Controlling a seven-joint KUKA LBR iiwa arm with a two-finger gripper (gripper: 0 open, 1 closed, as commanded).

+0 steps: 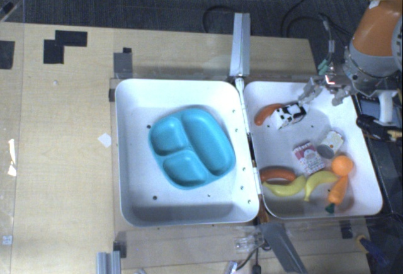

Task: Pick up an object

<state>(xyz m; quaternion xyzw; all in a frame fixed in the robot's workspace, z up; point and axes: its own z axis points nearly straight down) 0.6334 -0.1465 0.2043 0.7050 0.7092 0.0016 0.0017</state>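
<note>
My gripper [325,90] hovers over the back of the right bin [375,205], open, with nothing between its fingers. Just left of and below it lie a black-and-white toy [290,114] and an orange-brown sausage-shaped piece [266,111]. Nearer the front of that bin are a small red-and-white packet [306,156], a grey-white piece [330,140], an orange ball [342,165], a carrot [337,191], a yellow banana [303,186] and a red-brown hot dog [277,173].
The left bin [132,203] holds a blue divided plate [191,147]. A metal divider post [238,46] stands between the bins at the back. Cables trail over the dark floor behind the bench, and black fittings sit along the right side.
</note>
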